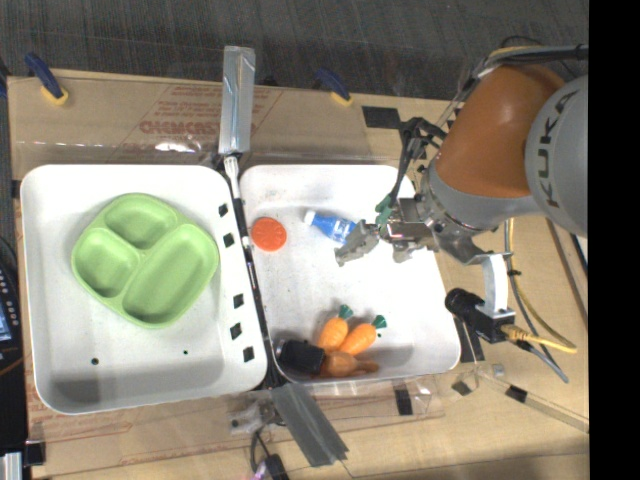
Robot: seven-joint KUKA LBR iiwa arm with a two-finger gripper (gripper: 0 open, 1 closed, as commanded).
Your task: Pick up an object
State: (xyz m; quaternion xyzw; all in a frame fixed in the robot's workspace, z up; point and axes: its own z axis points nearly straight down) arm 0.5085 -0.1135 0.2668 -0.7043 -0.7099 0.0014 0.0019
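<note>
Pincer: pincer [358, 244] over the right bin [300, 183], low near the bin floor, arm [500, 138] coming in from the right edge of the camera view.
Pincer state: cannot tell whether spread or pressed together; tips blur into grey metal against the white floor.
Nearest object: blue-and-white tube [331, 226] lying flat, just beside the pincer on its upper-left; touching or a hair apart, can't say which.
Other candidates: orange disc [268, 233] near the divider [243, 268], well apart from the pincer; two toy carrots [350, 334] at the near wall, with a black item [298, 354] and a brownish piece [345, 365] beside them.
Left bin: left bin [60, 368] carries a green divided plate [145, 258]; not in play.
Progress: nothing visibly between the tips, nothing lifted; every object rests on a bin floor. My read: approach stage, grasp and lift both left.
Likely target: the tube, judged on proximity only.
Hidden/unclear: wrist hardware covers the bin's right side; black item and brownish piece too dark and small to identify.
Bench: bench [560, 448] at lower right has loose cabling.
</note>
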